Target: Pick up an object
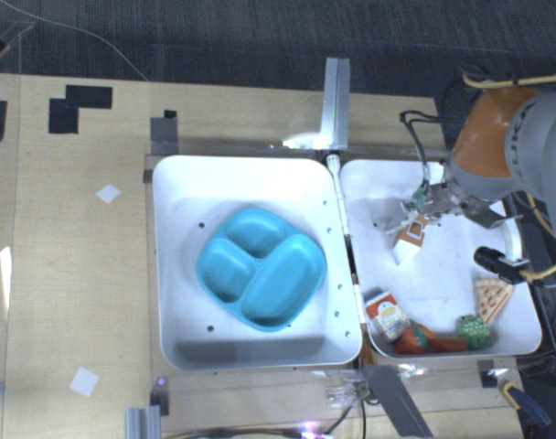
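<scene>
My hand point(422, 201) hangs over the right bin point(525, 337), the small orange-and-white carton point(409, 237) just below-left of it, its grip state I cannot tell.

Tool point(422, 210) over the right bin point(525, 337), touching a small carton point(410, 238).

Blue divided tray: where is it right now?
The blue divided tray lies in the middle of the left bin, across the divider from the carrot.
</scene>
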